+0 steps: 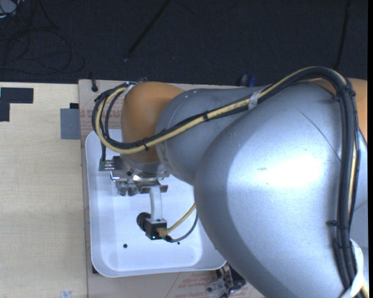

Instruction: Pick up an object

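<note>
My gripper (131,185) hangs low over the upper left part of the left white bin (105,253), under the orange wrist band (143,113). The wrist hides what is right beneath it. Two tiny dark specks (125,246) lie on the bin floor toward the front; I cannot tell what they are.
The large grey arm (279,185) covers the right half of the view and the right bin. Left of the bin lies a pale wooden bench top (31,191) with dark patches (68,123). Bare bin floor shows along the front and left sides.
</note>
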`<state>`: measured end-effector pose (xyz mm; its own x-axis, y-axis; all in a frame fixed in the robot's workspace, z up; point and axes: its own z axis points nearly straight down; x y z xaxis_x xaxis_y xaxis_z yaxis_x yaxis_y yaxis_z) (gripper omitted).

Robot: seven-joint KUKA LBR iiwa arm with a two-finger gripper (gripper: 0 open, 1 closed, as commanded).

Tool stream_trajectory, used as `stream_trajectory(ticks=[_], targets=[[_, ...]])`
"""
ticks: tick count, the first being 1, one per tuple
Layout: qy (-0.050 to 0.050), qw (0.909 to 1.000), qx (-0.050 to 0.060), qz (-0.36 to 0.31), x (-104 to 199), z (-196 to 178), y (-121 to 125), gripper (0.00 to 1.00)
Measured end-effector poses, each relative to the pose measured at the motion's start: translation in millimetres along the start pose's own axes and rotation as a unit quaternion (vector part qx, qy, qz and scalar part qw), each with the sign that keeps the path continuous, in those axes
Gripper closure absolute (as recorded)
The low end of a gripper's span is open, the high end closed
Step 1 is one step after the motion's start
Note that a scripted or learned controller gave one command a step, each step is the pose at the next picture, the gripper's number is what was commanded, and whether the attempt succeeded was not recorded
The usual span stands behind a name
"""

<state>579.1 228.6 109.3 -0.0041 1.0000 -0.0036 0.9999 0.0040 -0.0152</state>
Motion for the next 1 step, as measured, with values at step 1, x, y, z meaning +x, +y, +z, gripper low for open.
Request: stream_trajectory(ticks=[1], targets=[[0.001,1.0,-0.004,0.001,14.2,1.8,-8.2,1.0]])
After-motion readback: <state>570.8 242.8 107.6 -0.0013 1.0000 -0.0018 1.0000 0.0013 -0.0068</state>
